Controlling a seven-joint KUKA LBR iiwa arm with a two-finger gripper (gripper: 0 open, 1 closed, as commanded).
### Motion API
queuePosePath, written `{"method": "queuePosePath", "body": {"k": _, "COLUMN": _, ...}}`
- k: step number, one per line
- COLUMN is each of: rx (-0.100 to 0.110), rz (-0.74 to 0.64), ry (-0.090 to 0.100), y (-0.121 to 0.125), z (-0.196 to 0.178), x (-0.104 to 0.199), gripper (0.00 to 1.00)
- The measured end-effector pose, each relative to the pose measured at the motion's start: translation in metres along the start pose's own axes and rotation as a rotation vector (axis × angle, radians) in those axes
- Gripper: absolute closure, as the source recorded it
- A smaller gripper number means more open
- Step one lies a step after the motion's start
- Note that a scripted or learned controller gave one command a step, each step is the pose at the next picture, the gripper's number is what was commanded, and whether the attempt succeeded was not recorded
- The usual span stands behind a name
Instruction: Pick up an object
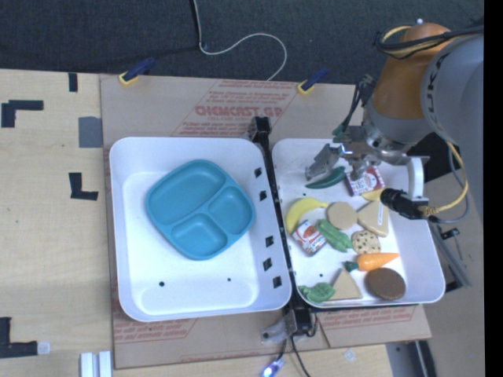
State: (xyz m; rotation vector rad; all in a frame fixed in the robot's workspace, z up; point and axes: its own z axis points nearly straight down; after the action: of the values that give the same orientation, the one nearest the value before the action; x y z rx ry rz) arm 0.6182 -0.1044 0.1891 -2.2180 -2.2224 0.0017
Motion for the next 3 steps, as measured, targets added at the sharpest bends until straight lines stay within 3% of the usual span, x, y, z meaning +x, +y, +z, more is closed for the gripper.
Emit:
{"method": "queuePosePath", "body": {"k": 2, "rx": 0.003, "rz": 0.001, "ry": 0.0, "y": -0.03, "z": 0.053, "x": 0.01, "gripper": 0.0}}
{"method": "queuePosePath", "body": {"k": 3, "rx": -0.003, "rz": -0.001, "ry": 0.001, "y": -0.053, "z": 0.002, "x": 0.03, "gripper": 0.0}}
